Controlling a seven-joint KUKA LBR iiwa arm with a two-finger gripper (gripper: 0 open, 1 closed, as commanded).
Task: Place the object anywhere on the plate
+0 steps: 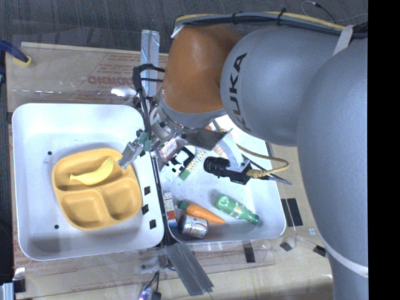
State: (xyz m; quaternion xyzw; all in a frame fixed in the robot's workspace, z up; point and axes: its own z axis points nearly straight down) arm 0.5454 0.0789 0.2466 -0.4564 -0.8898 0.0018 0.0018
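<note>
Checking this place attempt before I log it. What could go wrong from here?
1. The banana lies in the plate's top compartment with its tip on the rim beside the gripper; a retreat could drag it out.
2. The gripper sits low over the divider between the bins and could clip it.

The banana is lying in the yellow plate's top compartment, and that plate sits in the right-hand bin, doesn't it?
Not quite. The camera view shows the banana in the top compartment of the yellow plate, but that plate sits in the left-hand bin. The right-hand bin holds the carrot, green bottle and can.
</note>
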